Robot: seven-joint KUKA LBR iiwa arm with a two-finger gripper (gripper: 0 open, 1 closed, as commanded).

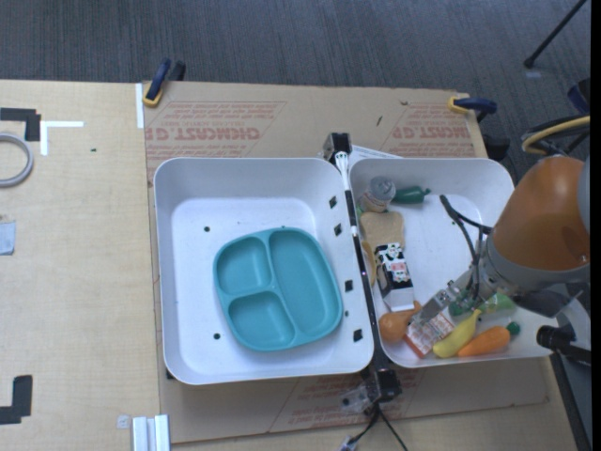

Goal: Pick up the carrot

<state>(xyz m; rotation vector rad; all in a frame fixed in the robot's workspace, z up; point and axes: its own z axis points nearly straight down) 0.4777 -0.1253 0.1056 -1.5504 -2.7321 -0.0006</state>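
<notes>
We saw the carrot (486,343) lying in the near right corner of the right bin (427,181), its green top toward the bin's right wall, touching a yellow banana-like piece (455,338) on its left. The pincer (439,319) hung low just beside them, over a crumpled wrapper (430,330). We could not tell how far open it stood, nor whether it had hold of anything.

We judged the crowding the main risk: a closing grip might catch the yellow piece or the wrapper instead, or nudge the carrot against the wall, where it would be hard to straddle. An orange lump (395,325) nearby could also be mistaken for the target.

The arm's orange band (549,219) covered part of the bin's right side, and the items beneath the wrist were hard to separate.
</notes>
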